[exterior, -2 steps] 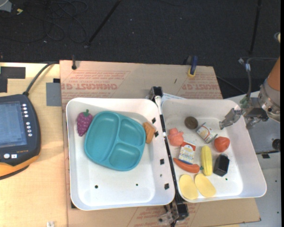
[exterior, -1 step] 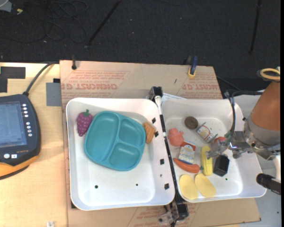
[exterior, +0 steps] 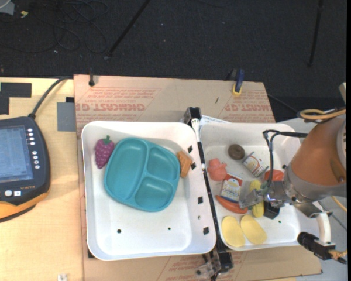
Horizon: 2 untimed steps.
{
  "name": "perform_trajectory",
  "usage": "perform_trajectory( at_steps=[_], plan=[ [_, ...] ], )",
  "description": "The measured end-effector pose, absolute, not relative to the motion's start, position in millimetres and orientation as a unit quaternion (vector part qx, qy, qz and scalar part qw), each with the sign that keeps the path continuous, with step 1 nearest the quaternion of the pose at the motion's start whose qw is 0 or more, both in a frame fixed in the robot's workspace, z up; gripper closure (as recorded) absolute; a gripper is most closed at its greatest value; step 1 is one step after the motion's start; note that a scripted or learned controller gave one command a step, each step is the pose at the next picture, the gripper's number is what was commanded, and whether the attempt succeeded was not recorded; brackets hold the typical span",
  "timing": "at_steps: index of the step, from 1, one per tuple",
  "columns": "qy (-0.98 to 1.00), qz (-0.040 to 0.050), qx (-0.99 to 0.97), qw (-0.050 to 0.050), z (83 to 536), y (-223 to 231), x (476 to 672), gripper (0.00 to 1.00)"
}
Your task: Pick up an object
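Item count, by kind:

- White bins: two, a left bin (exterior: 99,227) and a right bin (exterior: 281,134).
- Teal divided plate (exterior: 141,173): one.
- Purple grape bunch (exterior: 103,151): one.
- Orange-brown wedge (exterior: 185,163): one.
- Yellow oval pieces: two (exterior: 232,231) (exterior: 253,230).
- Dark brown round piece (exterior: 236,151): one.
- Pink item (exterior: 217,169): one.
- Small can (exterior: 253,164): one.
- Blue clamp (exterior: 238,82): one.
- Pendant with screen (exterior: 14,160): one.

The arm (exterior: 319,157) is showing a broad orange band above a grey wrist ring — black cables are looping just behind it, and dark metal hardware is sitting at the gripper (exterior: 258,201) end.
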<state>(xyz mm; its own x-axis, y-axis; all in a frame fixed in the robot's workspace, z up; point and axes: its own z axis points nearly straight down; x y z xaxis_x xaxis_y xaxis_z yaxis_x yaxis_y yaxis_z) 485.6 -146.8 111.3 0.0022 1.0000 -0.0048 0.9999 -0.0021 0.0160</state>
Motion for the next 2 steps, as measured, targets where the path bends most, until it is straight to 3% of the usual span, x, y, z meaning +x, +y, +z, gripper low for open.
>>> perform_trajectory(
  at_steps=[1,2],
  plan=[
    [0.706,0.0082,0.708,0.023,101.3,-115.6,487.6,0.00],
    [0.705,0.0096,0.709,0.019,110.2,-113.9,487.7,1.00]
  ],
)
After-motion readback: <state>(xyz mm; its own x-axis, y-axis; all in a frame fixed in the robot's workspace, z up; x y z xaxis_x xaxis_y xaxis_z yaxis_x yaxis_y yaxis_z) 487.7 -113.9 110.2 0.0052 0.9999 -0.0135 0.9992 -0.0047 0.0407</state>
